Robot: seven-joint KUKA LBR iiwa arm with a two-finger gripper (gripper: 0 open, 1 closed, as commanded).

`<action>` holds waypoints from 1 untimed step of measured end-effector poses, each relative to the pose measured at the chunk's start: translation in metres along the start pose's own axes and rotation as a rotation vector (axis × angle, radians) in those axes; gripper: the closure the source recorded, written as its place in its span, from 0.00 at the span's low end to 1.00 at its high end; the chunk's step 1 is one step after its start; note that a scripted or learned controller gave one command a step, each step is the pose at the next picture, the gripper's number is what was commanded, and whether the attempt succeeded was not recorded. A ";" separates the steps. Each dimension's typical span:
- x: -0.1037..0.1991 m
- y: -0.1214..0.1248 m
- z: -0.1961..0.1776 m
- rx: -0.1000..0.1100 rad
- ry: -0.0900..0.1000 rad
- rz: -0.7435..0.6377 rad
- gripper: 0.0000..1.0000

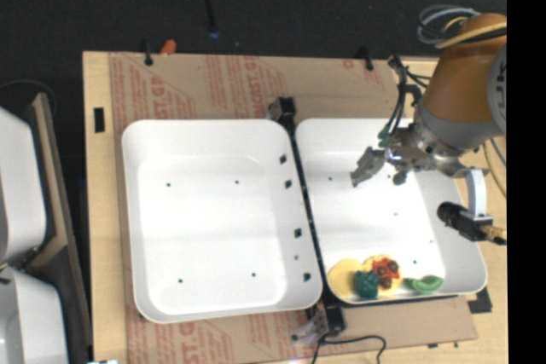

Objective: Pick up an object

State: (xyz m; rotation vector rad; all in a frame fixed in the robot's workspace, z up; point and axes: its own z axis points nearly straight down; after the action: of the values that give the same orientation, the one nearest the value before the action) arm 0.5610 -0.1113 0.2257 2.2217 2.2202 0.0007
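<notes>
My claw hangs over the upper part of the right bin, in the right half of the frame, with two dark fingers spread apart and pointing down and to the left; nothing sits between them, so I have hold of nothing. Behind the claw my wrist and the orange band rise toward the upper right corner of the frame, with cables looping off the top. The relation my next move turns on, as I judge it, is this: the objects lie toward the bottom of the frame from the claw, well apart from it and only slightly to the right, pressed against the lower wall of the right bin. They form a small cluster whose long axis runs left to right along that wall. On its left is a pale yellow piece, flat and rounded; just beside it a teal lump; above that a small red and orange thing, its form too small to name; and at the right end a green piece, elongated and lying along the wall. They touch or nearly touch one another, so a clean grip on one looks awkward to me, and the closeness of the wall may block a finger. The green piece at the end seems the most separate. The left bin lies to the left of the divider, and both bins rest on the brown-topped desk.
</notes>
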 end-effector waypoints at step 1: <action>0.006 0.006 0.048 0.004 0.001 -0.001 0.00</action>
State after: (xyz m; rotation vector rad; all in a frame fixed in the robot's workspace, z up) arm 0.5675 -0.1055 0.1777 2.2233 2.2233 -0.0034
